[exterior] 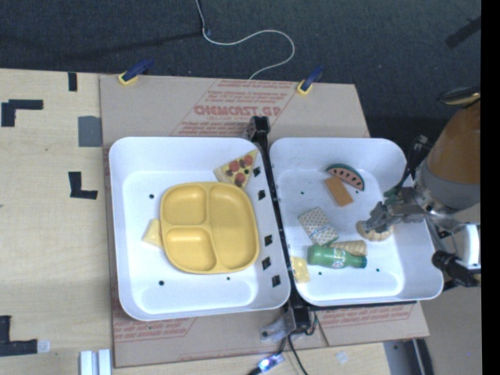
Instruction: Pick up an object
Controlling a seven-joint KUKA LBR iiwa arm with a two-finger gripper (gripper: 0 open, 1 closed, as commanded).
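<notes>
The left bin [129,233] sat on a cardboard sheet [226,104], and a yellow divided plate [209,226] lay flat at its centre. At nine o'clock from the plate, a pale yellow wedge [151,231] poked out from under the plate's rim. At one o'clock from the plate, a toy pizza slice [237,170] leaned against the wall where the bins met. A row of black clips [266,241] ran down that shared divider.

Into the right bin [391,283] now. A small yellow piece [300,269] lay in its seven o'clock corner, just beside the divider. A patterned grey-and-white packet [317,224] lay near the bin's centre, and just below it a green bottle [336,257] lay on its side, with a pale ridged piece [349,247] touching its upper edge. At twelve o'clock from the packet sat an orange block [339,191], and a watermelon slice [346,176] was just above and right of it.

The gripper [382,223] was low over the three o'clock part of the right bin, right by a tan lump [370,230]. Whether the fingers were spread or closed, I could not tell, nor whether the lump was between them. The arm [457,158] came in from three o'clock, its orange band showing.
</notes>
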